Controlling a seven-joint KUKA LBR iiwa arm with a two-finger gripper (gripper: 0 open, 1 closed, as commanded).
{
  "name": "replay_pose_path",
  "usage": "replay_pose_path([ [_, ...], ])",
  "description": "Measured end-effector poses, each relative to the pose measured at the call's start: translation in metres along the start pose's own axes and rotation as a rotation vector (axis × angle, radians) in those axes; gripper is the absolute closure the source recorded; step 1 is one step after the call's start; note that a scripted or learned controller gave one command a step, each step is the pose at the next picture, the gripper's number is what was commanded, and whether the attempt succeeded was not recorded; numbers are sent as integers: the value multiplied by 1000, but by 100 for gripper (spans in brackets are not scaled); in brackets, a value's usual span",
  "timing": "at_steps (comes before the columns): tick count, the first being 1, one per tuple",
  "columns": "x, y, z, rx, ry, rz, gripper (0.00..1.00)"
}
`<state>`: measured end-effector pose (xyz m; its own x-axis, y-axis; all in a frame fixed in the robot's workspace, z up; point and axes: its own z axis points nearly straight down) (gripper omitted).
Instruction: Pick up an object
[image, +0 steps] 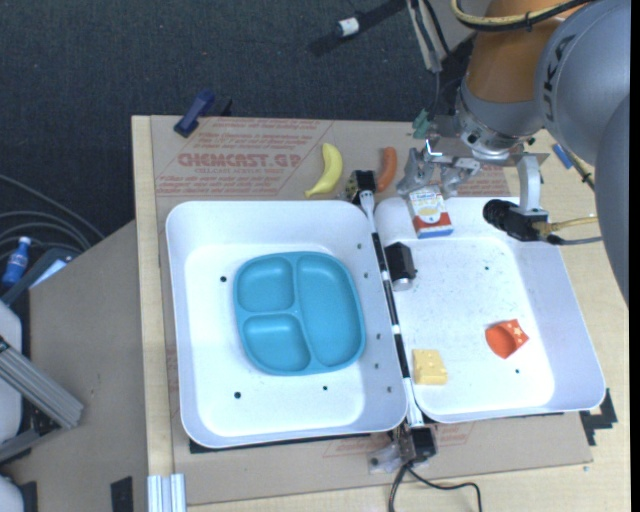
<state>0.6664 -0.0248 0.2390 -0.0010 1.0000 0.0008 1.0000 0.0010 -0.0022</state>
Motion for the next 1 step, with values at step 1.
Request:
replay_pose_path([
  [1,7,0,-23,-5,-1,0,100],
])
